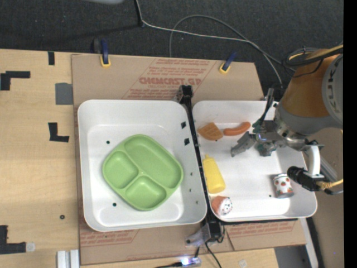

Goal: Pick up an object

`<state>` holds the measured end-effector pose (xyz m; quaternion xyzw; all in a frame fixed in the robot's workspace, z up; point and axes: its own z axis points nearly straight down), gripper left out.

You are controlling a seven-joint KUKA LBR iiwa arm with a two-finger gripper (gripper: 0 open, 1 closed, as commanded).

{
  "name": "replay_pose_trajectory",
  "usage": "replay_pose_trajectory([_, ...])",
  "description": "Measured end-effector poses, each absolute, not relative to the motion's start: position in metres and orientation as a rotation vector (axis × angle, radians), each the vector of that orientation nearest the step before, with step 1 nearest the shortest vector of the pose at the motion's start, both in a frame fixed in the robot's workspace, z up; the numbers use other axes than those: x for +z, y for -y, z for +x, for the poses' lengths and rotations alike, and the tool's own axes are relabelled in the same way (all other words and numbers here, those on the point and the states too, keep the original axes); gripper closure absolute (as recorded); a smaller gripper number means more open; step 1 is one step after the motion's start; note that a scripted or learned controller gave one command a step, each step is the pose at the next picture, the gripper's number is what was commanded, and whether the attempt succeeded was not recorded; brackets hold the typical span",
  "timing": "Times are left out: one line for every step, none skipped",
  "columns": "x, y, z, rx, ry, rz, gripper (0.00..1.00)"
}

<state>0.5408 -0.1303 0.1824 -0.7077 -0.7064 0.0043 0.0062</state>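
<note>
My gripper (254, 147) hangs low over the right bin (304, 208), near its middle, with its fingers spread open and nothing between them. One finger (241, 146) points left and down. Just above and left of it lies an orange-red sausage-shaped piece (237, 129), and beside that a tan-orange wedge (210, 131). A yellow bottle-like object (213, 173) lies along the bin's left wall. Below it sits a small red and white object (223, 205). A small white cup with red spots (283, 185) stands at the right, below the wrist.
The left bin (89, 116) holds a green divided plate (142, 172). The grey and orange arm (309, 94) comes in from the right over the right bin's far corner. Cables run across the dark floor behind the bench.
</note>
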Motion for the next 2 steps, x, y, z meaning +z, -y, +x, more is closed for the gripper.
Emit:
replay_pose_trajectory([0.189, 0.130, 0.544, 0.002, 2.222, -2.218, 0.00])
replay_pose_trajectory([0.124, 0.132, 0.541, 0.008, 2.217, -2.217, 0.00])
